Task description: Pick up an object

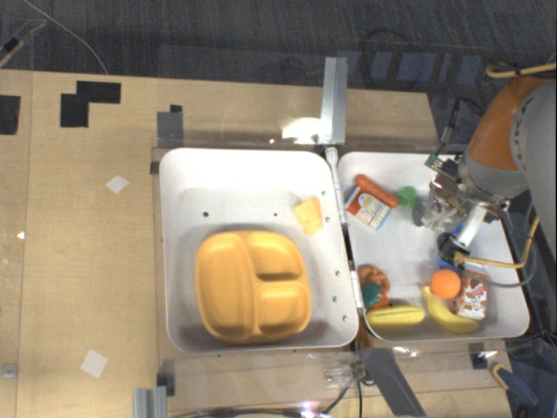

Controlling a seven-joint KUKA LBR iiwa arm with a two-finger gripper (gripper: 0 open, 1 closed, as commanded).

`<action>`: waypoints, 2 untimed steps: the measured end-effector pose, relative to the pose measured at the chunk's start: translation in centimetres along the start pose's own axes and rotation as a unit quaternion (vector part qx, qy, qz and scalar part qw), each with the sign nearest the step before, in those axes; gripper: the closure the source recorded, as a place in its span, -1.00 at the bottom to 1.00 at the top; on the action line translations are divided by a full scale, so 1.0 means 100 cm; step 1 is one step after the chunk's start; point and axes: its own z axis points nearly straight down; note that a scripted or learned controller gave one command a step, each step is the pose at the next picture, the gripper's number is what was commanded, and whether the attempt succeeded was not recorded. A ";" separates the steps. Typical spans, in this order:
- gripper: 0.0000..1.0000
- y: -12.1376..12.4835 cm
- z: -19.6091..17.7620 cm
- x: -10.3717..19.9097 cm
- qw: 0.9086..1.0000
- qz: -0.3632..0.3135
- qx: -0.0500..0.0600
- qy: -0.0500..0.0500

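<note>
The pincer [452, 220] hangs over the right bin [520, 325]; its opening cannot be told. Descending, it could miss the orange [446, 283] below it.

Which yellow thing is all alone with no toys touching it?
The small yellow wedge in the left bin, above the big yellow tray. The banana and the long yellow piece lie crowded among toys in the right bin.

The yellow plastic divided tray [252, 283] lies in the lower middle of the left white bin [178, 233], a yellow cheese wedge [308, 215] at its upper right. In the right white bin [515, 316], a small printed carton [367, 208] sits upper left, an orange ball [446, 283] and two yellow bananas [449, 312] lower right.
</note>
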 end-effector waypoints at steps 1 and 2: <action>-1.00 0.001 -0.002 0.001 1.000 -0.001 -0.001 0.001; -1.00 -0.011 0.033 0.064 0.998 0.059 -0.010 0.004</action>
